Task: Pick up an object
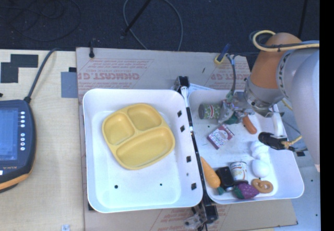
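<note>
My gripper (231, 111) is down in the back of the right bin (295, 183), just right of a green can (209, 111) that lies on its side. An orange sausage-shaped piece (250, 124) lies close to the gripper's right. In front of the gripper lies a red and white packet (220, 136). Toward the bin's front are a carrot (210, 172), a small black block (225, 177), a small upright tin (238, 170), purple grapes (245, 191), a brown ring (262, 186) and two white eggs (259, 158).
The left bin (96, 172) holds a yellow divided plate (138, 134). A black divider rail (192, 144) runs between the bins. A teach pendant (14, 138) lies on the bench at far left. The grey arm (300, 94) fills the right side.
</note>
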Tool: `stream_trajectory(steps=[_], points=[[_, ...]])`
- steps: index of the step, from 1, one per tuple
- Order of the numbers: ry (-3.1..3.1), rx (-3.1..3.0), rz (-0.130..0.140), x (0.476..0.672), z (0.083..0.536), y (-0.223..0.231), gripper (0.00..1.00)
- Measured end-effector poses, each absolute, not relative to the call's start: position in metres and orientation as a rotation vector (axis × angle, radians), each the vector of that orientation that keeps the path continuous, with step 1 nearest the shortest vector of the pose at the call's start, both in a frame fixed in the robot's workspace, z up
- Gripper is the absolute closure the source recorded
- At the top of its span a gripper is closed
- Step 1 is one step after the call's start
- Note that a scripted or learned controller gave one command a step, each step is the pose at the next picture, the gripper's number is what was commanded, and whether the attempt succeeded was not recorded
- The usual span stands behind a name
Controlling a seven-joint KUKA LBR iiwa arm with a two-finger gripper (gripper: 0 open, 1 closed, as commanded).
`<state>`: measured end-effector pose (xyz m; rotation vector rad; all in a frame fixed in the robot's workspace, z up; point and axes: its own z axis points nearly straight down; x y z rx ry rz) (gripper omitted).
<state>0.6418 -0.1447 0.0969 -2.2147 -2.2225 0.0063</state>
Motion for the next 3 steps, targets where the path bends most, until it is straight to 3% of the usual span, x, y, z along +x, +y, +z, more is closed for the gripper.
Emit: stream_trajectory(steps=[1,2,3], points=[[-2.218,-2.226,-0.001,0.578,0.200,-0.144,1.00],[-2.225,-2.214,-0.002,0.573,0.232,-0.077,1.00],[-2.223,-2.210,0.003,0.562,0.223,-0.004,1.00]])
